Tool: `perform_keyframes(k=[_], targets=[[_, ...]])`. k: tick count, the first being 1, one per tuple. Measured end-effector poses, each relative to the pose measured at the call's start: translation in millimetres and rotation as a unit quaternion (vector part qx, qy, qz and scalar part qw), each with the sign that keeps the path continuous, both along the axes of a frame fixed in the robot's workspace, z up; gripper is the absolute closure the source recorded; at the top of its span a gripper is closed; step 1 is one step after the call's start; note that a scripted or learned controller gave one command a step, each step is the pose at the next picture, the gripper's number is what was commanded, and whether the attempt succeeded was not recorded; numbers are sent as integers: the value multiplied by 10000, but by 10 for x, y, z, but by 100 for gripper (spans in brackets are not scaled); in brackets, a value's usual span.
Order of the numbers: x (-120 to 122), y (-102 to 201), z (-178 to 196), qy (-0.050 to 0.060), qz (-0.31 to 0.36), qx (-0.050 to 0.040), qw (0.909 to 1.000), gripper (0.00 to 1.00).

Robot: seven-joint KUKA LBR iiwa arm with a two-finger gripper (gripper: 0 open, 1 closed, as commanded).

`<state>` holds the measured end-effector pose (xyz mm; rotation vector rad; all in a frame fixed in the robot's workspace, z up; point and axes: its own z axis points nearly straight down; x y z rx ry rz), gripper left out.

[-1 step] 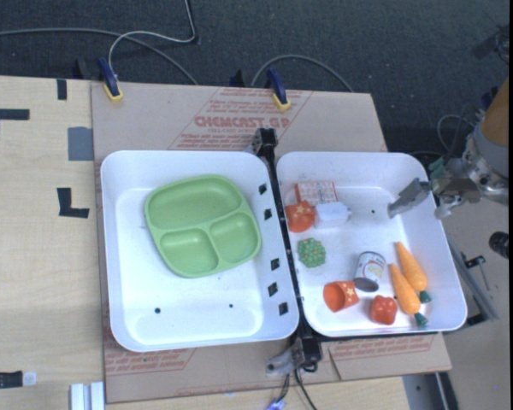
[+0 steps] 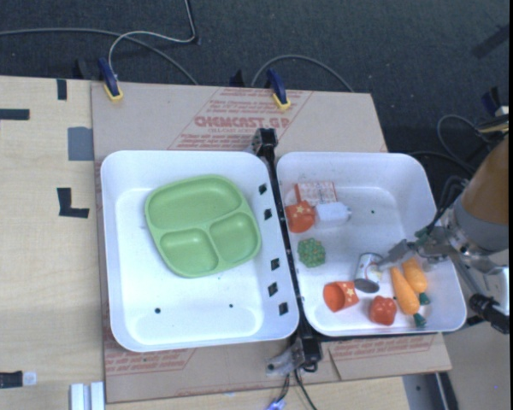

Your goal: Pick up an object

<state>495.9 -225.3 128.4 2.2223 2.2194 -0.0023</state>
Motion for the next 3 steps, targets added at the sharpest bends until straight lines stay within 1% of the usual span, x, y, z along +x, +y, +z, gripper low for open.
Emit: perform_keyframes(k=[1,2,3], targets=[[91,1203,-421,-22,25,22,10000,0],[594,563,801,-15,9,-5,10000,0],[196,9,379,11,3,2,10000,0]])
